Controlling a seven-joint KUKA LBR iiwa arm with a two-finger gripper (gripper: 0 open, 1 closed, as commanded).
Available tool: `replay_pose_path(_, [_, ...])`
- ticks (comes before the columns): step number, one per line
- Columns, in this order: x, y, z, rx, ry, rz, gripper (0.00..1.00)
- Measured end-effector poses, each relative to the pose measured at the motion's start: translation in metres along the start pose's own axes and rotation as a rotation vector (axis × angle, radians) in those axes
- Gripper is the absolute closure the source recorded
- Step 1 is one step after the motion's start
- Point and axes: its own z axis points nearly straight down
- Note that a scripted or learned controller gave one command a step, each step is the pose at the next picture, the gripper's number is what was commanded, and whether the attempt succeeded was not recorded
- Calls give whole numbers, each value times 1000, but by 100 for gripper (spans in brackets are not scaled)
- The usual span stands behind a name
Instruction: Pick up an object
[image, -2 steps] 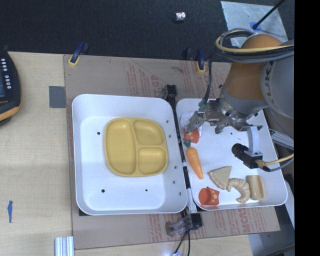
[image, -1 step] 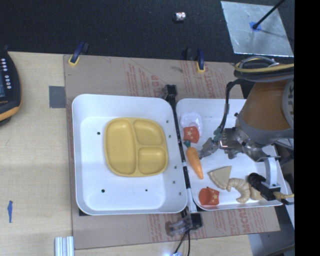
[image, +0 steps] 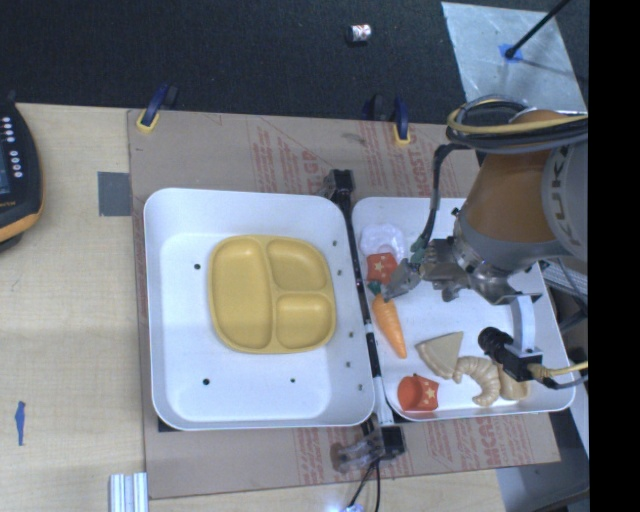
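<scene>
Overhead, we see the worktop (image: 70, 330) carrying two shallow white bins side by side on a sheet of cardboard (image: 300, 150). Inside the left bin (image: 180, 390) lies a yellow divided plate (image: 271, 293) with three compartments, lying flat near the middle.

Our arm (image: 515, 190) reaches in from the right over the right bin (image: 560, 400), its orange band above the wrist. We find the claw (image: 400, 280) low at that bin's left side, just beside a small red piece (image: 380, 267) and just above the thick end of the toy carrot (image: 390, 326). We cannot tell how far it is parted, nor whether anything sits in its grip.

Behind the red piece lies a pale crumpled item (image: 381, 240). The carrot lies at a slant along the bin's left wall. To its right rests a tan wedge (image: 441, 353), touching a toy croissant (image: 486, 376) nearer the front. Another red piece (image: 418, 393) lies at the front left corner. Blue clamps (image: 401, 128) hold the cardboard's far edge.
</scene>
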Motion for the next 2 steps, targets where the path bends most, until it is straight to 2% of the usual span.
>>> replay_pose_path(1, [-43, -4, 101, 0, 1, 2, 0])
replay_pose_path(2, [-44, 77, 99, -3, 0, 3, 0])
